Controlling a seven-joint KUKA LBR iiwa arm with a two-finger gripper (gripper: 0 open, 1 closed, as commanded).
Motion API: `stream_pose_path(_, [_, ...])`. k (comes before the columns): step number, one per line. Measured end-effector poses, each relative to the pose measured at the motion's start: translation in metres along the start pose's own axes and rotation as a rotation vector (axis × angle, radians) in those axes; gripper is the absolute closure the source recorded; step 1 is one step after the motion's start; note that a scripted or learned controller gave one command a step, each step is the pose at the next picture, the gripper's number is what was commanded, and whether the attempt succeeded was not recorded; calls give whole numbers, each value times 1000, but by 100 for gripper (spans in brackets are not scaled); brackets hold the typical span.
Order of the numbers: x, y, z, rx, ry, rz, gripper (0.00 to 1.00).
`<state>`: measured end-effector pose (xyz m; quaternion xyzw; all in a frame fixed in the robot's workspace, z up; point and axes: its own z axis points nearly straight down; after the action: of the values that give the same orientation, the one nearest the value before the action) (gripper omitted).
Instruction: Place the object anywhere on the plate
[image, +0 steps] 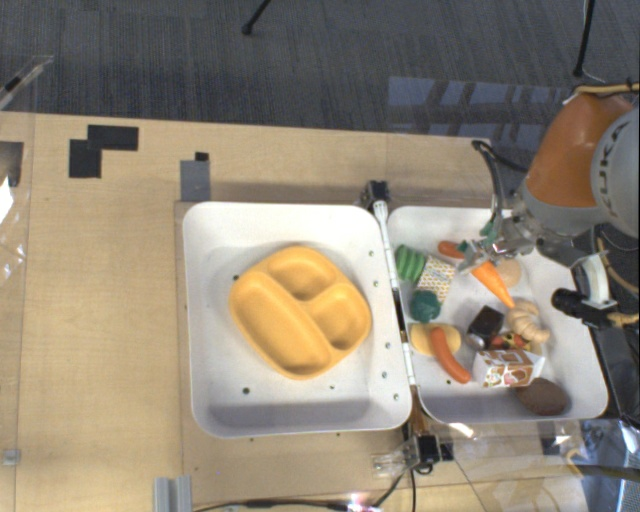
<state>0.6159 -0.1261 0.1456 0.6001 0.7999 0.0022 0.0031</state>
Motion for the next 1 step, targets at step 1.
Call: stream_pose_path(1, [-16, 55, -83, -8, -5, 61, 100])
